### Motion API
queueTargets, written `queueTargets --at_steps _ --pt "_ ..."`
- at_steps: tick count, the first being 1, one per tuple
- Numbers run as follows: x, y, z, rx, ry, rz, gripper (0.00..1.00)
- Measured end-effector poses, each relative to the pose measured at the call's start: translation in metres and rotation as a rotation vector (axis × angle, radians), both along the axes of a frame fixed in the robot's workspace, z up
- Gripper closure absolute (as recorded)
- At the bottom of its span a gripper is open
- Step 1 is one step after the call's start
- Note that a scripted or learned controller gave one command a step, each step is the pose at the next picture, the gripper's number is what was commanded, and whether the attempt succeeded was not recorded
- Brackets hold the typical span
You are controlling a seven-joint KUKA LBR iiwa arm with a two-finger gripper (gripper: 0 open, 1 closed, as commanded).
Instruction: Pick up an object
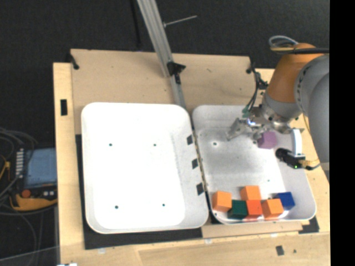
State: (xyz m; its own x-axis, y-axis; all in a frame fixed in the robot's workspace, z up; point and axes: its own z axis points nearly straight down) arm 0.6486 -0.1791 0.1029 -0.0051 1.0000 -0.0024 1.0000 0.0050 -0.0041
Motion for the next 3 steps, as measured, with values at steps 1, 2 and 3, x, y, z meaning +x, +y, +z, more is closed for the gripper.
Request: queueTargets --at_steps 1,2,3 --pt "0.002 -0.001 0.016 -0.004 -0.009 0.003 1.00" --pt "0.011 -0.004 0.079 0.001 -0.013 0.003 1.00" --pt "0.012 -0.005 0.134 0.001 -0.012 0.003 1.00"
